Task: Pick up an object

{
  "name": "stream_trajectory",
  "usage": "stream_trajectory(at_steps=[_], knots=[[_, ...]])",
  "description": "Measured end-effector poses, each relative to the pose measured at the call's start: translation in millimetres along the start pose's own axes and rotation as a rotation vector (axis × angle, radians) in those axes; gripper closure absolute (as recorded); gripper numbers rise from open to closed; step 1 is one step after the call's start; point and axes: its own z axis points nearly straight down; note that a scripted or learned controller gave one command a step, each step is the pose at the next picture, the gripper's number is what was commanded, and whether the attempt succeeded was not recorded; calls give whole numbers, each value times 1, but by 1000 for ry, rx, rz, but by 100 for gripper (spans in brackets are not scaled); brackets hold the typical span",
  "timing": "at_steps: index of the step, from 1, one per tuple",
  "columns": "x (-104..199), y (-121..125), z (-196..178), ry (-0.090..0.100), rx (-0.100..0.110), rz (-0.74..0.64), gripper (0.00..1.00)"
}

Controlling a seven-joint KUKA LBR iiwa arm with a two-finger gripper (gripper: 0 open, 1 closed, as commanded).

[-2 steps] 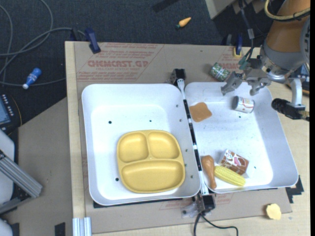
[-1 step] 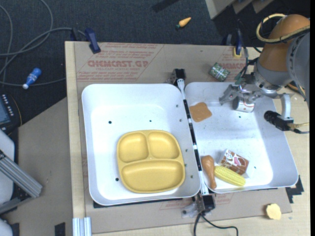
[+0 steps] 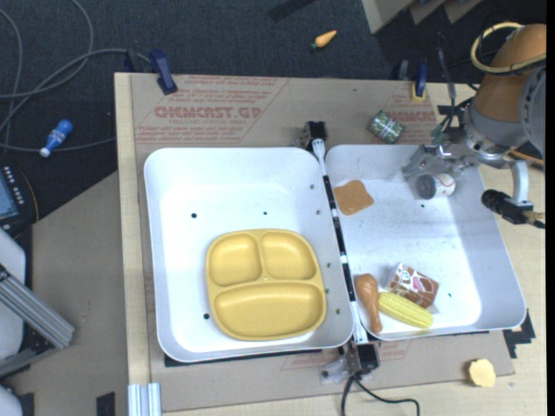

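Observation:
My gripper (image 3: 427, 178) hangs low over the far part of the right bin (image 3: 486, 258), at the end of the grey arm (image 3: 499, 102) that comes in from the upper right. A small white ball with red marks (image 3: 446, 183) lies right beside it, touching or nearly touching. A flat brown piece (image 3: 353, 197) sits near that bin's left wall. At the bin's near end lie an orange-brown carrot-like piece (image 3: 368, 302), a yellow corn cob (image 3: 405, 310) and a brown and red packet (image 3: 414, 285).
The left bin (image 3: 173, 189) holds a yellow divided plate (image 3: 264, 282). On the bench outside the bins are a green can (image 3: 386, 126) at the back and a yellow lump (image 3: 481, 372) at the front right. Blue clamps (image 3: 162, 69) grip the bench's far edge.

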Motion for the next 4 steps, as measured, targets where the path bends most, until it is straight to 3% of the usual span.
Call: stream_trajectory(at_steps=[1, 2, 3, 4], knots=[[43, 1, 16, 5, 20, 4, 0], [76, -73, 11, 8, 32, 9, 0], [40, -156, 16, 6, 34, 16, 0], [43, -149, 4, 5, 21, 10, 100]])
